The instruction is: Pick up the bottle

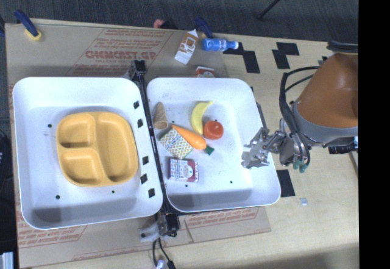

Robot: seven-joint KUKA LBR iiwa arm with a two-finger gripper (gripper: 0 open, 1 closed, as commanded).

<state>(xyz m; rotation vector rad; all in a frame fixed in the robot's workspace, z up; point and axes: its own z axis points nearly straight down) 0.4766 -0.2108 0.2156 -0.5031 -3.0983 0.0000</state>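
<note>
The bottle (218, 45) is small and blue with a pale cap end. It lies on its side on the bench behind the right bin (244, 88), outside it. My gripper (254, 152) hangs over that bin's right rim, well in front of the bottle, pointing left. Its fingers stand open and hold nothing. The grey arm with its orange band (332, 94) comes in from the right.
The right bin holds a banana (200, 114), a carrot (190, 137), a red round fruit (213, 130), a cone (160, 115), a patterned box (176, 146) and a small carton (183, 171). A yellow divided plate (97, 147) sits in the left bin. A small carton (186, 48) lies beside the bottle.
</note>
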